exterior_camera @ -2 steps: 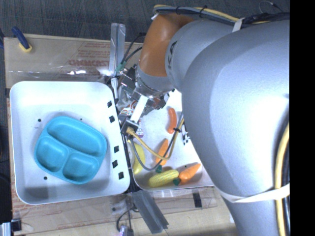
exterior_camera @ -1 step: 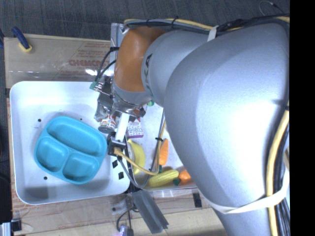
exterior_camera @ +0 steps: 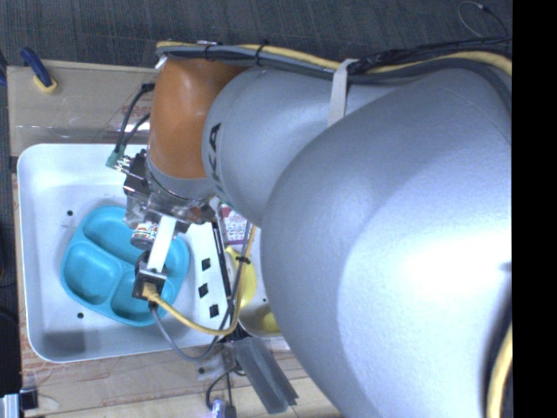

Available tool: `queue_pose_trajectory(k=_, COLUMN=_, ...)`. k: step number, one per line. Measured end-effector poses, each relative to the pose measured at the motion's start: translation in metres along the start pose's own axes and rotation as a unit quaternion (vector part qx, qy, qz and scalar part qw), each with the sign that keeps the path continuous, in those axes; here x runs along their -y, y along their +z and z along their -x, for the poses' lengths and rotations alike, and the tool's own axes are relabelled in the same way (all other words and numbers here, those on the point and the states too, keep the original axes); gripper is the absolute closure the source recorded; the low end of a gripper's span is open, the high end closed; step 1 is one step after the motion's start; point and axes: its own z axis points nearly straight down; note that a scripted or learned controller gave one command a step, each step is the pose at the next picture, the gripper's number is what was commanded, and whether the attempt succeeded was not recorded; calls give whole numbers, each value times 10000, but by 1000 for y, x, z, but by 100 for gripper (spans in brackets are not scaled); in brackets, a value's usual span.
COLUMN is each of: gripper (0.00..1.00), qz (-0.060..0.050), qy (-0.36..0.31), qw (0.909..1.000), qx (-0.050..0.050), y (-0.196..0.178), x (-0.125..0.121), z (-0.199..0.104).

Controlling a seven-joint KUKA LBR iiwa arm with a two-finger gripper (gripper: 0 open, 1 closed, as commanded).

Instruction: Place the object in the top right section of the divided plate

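A blue divided plate (exterior_camera: pixel 97 270) lies in the left white bin (exterior_camera: pixel 43 198), toward its front. The arm fills the right of the camera view, its orange band sitting over the bin's right side. The gripper (exterior_camera: pixel 144 220) hangs over the plate's upper right part, and the wrist hides its fingertips. Whatever is under the wrist is hidden, so no held object can be made out.
A small packet with red print (exterior_camera: pixel 235 227) and a yellow object (exterior_camera: pixel 252 299) lie in the right bin, mostly covered by the arm. A blue-and-yellow tool (exterior_camera: pixel 36 68) lies on the bench at the back left.
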Motion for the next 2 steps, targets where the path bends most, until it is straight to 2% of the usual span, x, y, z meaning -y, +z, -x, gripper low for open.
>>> queue_pose_trajectory(k=1, gripper=100, qz=3, qy=582, qw=9983, qx=-2, y=-86, x=-8, z=-35)
queue_pose_trajectory(k=2, gripper=100, qz=-13, qy=-272, qw=9996, qx=21, y=24, x=55, z=-25)
